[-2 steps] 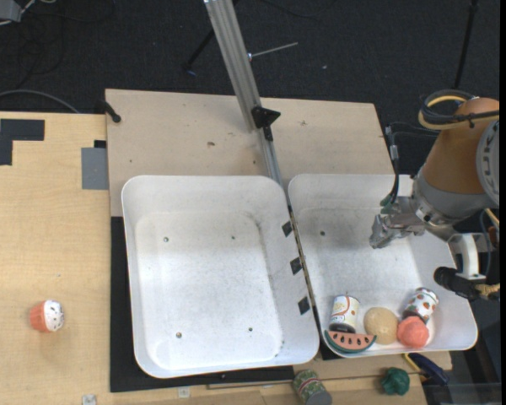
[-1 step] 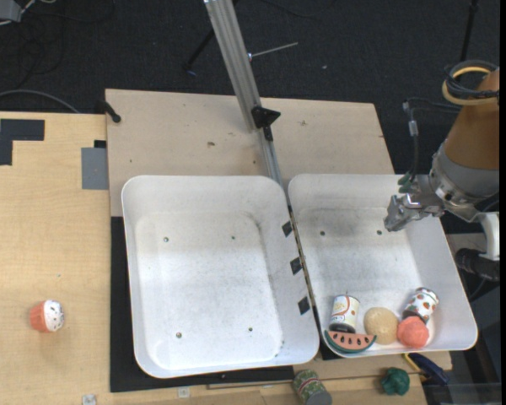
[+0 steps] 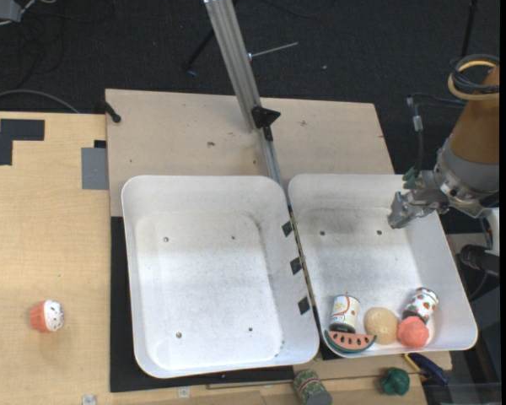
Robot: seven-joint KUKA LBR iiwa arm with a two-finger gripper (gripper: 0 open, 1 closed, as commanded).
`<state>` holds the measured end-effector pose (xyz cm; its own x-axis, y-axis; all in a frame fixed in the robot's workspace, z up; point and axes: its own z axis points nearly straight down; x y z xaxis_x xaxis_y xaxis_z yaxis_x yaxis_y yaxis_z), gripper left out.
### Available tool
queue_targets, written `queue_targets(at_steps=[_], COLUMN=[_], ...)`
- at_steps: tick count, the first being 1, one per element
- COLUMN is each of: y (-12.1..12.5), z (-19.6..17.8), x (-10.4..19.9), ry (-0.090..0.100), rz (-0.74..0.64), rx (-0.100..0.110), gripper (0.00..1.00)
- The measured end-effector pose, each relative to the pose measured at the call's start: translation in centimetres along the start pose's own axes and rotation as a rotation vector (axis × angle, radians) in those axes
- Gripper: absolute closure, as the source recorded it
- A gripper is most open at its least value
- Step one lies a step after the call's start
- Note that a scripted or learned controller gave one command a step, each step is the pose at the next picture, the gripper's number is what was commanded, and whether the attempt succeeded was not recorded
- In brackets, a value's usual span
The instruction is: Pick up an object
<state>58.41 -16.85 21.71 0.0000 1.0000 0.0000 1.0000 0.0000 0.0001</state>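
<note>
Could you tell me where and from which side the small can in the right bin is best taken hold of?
Grip the small can across its round body, coming from above. It stands upright with open bin floor on its far side, while the watermelon slice and pale ball crowd its near and right sides.

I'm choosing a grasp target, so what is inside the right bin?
The right bin holds a cluster along its near edge: a small can, a watermelon-slice toy, a pale ball, a red ball and a small patterned toy. The balls hide its lower part.

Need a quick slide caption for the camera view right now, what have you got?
Claw poised above the right bin's far side, while toys cluster at its near edge: can, watermelon slice, pale ball.
</note>
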Motion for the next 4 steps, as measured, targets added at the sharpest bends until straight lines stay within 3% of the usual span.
queue_targets(at_steps=[4], y=[-2.4], z=[-0.6], x=[20.5], ry=[0.002], rz=[-0.005], rx=[0.004], gripper=[1.0])
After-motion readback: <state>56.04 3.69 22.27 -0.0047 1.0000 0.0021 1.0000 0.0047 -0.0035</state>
